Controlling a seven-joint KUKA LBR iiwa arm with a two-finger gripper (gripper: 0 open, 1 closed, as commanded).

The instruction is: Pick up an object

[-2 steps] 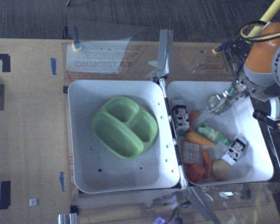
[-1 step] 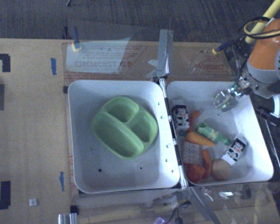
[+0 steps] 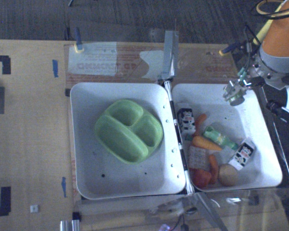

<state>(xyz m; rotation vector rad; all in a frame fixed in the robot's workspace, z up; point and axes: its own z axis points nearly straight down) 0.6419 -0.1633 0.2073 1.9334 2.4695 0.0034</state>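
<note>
You've got 2 white bins side by side on the wood counter (image 3: 33, 143). The things to pick sit in the right bin (image 3: 260, 129), all bunched in its left and front part.

What they look like: a small black & white cow-print carton (image 3: 186, 121) by the bin's left wall, standing w/ its long side going front to back. A twin cow-print carton (image 3: 243, 154) lies further right, tipped on a slant, top end pointing to the back right. Between them a green tube (image 3: 220, 138) lies slanted, running from back left to front right. Just under it an orange carrot (image 3: 206, 144) lies nearly across, its thin tip at the right, touching the tube. A 2nd carrot (image 3: 213, 164) points front to back, lower down. Next to that you see a pale packet (image 3: 198, 157), a red round thing (image 3: 201, 178) at the front edge, and a tan potato (image 3: 227, 175) just beside the 2nd carrot.

The left bin (image 3: 86, 177) holds a green tray (image 3: 129, 131) w/ 3 dips, turned on a slant, about mid bin.

The gripper (image 3: 234, 94) hangs over the right bin's back edge, well apart from the pile. Nothing is between its tips. You can't tell if it's spread or closed; too blurry.
</note>
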